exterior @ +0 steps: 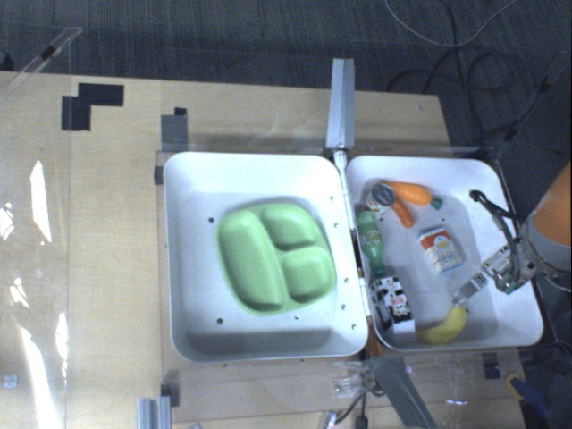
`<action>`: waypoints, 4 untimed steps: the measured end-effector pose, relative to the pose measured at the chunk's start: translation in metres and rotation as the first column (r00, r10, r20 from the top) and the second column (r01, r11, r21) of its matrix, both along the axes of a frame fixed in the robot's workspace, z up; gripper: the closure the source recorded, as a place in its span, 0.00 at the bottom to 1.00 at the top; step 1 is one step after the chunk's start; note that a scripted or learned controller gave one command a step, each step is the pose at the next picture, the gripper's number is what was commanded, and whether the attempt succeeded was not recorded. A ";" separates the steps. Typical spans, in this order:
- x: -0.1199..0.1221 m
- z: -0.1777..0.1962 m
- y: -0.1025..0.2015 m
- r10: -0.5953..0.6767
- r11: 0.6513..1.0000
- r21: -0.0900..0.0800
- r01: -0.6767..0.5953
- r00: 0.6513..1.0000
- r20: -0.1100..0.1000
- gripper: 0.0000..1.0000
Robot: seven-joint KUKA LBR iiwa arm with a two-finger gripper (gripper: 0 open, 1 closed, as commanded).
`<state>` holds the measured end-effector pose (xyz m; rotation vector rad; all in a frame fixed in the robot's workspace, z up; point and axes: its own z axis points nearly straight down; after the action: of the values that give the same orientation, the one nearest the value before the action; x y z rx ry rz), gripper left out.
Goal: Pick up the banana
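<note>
Your arm (pixel 552 231) reaches in from the right over the right bin (pixel 523 329), its gripper (pixel 478 280) hanging low near the front of that bin. The banana (pixel 445 326) lies on the bin floor near the front wall, just below and slightly left of the gripper's tip, close to it; you cannot tell whether they touch, nor whether the gripper is open or closed. Behind the banana sit a small carton (pixel 441 249), a carrot (pixel 411 195), a green bottle (pixel 369 233) along the left wall, and a black-and-white object (pixel 391 300) beside the banana. The left bin (pixel 188 329) holds a green divided tray (pixel 275 256).
</note>
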<state>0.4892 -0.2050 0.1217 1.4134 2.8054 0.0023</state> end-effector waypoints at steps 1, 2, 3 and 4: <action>0.001 -0.033 0.061 0.259 0.966 -0.007 -0.259 0.966 0.009 0.00; 0.002 -0.032 0.004 0.414 0.910 -0.008 -0.414 0.910 0.010 0.00; 0.005 -0.021 0.005 0.410 0.912 -0.010 -0.410 0.912 0.016 1.00; 0.005 -0.021 0.005 0.409 0.912 -0.010 -0.409 0.912 0.016 0.00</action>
<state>0.4942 -0.2003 0.1005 0.7900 3.0210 0.0062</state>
